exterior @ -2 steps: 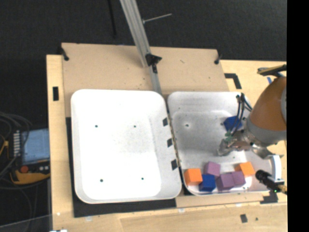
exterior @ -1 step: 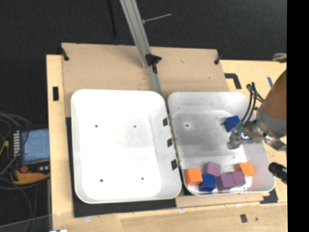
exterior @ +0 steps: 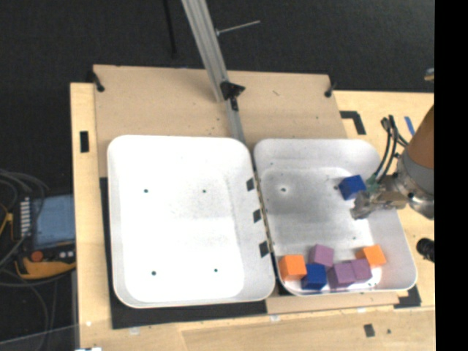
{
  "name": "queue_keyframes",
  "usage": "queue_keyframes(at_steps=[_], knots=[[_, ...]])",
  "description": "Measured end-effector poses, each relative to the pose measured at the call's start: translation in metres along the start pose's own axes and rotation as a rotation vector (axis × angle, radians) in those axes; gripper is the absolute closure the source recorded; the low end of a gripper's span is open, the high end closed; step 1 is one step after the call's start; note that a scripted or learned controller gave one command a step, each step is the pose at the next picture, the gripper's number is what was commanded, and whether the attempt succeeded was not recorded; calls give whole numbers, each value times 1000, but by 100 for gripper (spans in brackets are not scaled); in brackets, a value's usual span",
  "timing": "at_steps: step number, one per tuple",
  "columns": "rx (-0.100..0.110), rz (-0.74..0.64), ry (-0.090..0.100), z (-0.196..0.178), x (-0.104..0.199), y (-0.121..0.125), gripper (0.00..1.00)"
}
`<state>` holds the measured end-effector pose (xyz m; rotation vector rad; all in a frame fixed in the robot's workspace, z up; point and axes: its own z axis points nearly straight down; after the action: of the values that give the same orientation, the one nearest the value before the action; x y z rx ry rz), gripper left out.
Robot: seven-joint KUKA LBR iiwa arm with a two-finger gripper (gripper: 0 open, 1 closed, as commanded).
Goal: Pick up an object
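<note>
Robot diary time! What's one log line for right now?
task: pick up object | hand: in right bin, beside blue block | grasp: unclear | other blocks: near edge

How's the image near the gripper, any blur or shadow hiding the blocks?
Camera view: the gripper looks soft and slightly blurred beside the blue cube; a grey shadow darkens the right white bin's floor; the purple and orange blocks along its front edge stay sharp.

Light wooden tabletop [exterior: 183,331] carries a tan board [exterior: 161,101]. On it sit 2 shallow white bins, touching side by side: left bin [exterior: 124,218] and right bin [exterior: 307,159]. A black mat [exterior: 117,316] shows under the left bin's near edge.
</note>
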<state>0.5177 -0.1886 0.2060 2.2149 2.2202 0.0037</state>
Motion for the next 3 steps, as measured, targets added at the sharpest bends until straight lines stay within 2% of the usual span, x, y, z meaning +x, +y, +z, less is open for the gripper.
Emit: queue_keyframes(at_steps=[2,3], knots=[[2,-7,4,-18,117,10,100],[5,-7,5,-22,176,-1,100]])
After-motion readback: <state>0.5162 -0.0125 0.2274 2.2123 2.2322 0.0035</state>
